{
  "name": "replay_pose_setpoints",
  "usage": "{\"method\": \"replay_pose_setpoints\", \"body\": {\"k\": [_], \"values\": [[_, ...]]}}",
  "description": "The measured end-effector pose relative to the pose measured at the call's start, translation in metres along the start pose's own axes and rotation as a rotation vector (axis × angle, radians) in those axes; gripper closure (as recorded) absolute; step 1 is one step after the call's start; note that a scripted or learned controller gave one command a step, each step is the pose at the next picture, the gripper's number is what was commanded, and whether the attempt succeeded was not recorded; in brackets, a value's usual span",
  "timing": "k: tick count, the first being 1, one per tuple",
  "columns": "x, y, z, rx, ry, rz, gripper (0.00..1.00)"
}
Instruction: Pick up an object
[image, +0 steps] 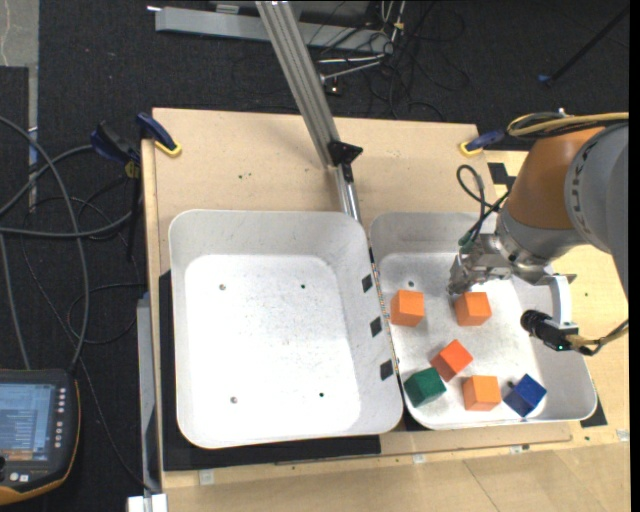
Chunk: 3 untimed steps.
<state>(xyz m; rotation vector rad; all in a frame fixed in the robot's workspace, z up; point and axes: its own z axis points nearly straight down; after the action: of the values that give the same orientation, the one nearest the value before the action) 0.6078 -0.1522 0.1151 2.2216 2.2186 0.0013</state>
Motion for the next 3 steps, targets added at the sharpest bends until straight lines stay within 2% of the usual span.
{"method": "replay_pose_setpoints", "body": {"k": [1,2,3], "values": [[-0.001,-0.007,-0.059,-0.005,-0.001,0.0,1.0],[-0.008,-0.006,-0.104,-0.005,-0.002,-0.001,1.0],[0.001,0.002,-0.157,-0.006,-0.001,-0.005,1.0]]}}
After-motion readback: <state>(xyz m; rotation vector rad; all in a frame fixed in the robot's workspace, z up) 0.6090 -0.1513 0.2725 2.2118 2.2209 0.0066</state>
